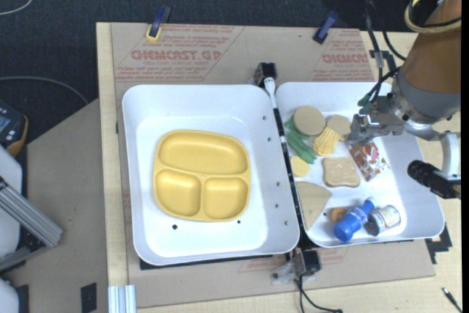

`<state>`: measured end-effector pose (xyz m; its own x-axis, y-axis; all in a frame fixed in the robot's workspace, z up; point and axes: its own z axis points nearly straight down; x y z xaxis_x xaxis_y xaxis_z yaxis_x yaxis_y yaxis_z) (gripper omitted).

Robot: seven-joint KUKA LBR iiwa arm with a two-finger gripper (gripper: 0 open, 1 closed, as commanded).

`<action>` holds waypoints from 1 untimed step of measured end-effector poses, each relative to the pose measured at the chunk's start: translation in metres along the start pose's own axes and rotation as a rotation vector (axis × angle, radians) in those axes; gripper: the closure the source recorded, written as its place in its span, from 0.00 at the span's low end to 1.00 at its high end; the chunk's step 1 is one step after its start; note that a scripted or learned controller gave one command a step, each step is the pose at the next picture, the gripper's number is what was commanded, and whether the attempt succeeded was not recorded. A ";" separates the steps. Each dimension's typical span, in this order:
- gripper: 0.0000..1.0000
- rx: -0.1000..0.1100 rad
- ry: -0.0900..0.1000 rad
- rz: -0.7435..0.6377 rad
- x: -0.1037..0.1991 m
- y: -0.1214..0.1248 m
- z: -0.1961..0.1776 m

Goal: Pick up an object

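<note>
The right bin (429, 220) holds a pile of small items: a round tan cookie (308, 120), a green piece (298, 142), a yellow corn-like piece (327, 141), a slice of toast (341, 172), a red and white packet (367, 159), a tan wedge (311, 200), a blue bottle (352, 222) and a small can (386, 217). My gripper (364, 126) hangs low over the bin's upper right part, just above the packet and beside the corn piece. The wrist hides its fingertips.
The left bin (139, 157) holds a yellow three-compartment tray (201, 174). Black clips (265, 74) sit where the bins meet. The arm with its orange band (436, 55) covers the right bin's far corner. Cables run down along the right side.
</note>
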<state>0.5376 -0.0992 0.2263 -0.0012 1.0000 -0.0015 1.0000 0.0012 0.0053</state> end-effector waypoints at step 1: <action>1.00 0.000 0.001 -0.005 0.044 0.040 -0.007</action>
<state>0.5774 -0.0555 0.2336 -0.0061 1.0000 -0.0003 1.0000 0.0061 0.0057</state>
